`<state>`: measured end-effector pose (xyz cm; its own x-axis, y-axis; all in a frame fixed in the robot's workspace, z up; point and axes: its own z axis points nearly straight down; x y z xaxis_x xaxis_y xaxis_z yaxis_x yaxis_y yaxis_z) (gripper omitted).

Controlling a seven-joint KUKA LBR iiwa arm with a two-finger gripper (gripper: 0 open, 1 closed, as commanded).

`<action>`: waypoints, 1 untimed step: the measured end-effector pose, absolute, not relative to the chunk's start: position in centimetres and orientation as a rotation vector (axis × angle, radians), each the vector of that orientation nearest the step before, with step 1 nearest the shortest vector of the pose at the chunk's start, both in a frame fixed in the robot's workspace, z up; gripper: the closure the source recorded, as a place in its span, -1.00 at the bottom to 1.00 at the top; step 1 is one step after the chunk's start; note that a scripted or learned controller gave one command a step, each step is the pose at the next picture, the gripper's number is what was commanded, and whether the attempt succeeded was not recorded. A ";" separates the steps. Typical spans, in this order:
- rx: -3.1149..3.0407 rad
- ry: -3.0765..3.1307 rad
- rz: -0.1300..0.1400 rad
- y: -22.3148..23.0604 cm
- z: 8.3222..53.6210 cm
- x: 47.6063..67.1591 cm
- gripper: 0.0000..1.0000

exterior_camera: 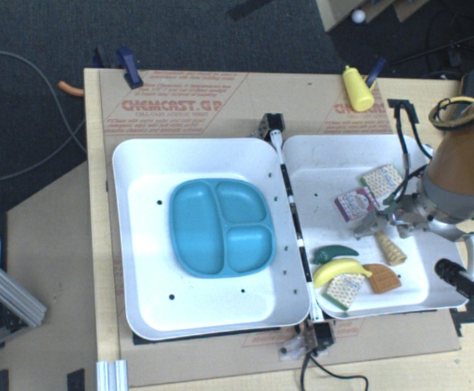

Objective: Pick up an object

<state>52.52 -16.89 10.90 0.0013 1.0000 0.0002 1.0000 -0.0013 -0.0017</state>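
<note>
Claw: the gripper [377,222] reaches into the right bin [318,157] from the right, fingers splayed wide, clasping nothing.
Bins: two white ones side by side; the left bin [139,177] lies well to the gripper's left.
Tray: one blue divided tray [221,226] in the left bin.
Packets: one purple packet [353,204] just left of the fingertips; one pale checked packet [381,179] just above them.
Below the claw: one tan cork-like piece [390,249], one yellow banana [339,270], one green item [333,253], one brown piece [382,278], one patterned pouch [344,289].
Bench: one yellow bottle [357,89] far above.
</note>
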 end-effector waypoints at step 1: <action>-2.221 -2.223 -0.001 -14.3 8.4 58.4 -1.00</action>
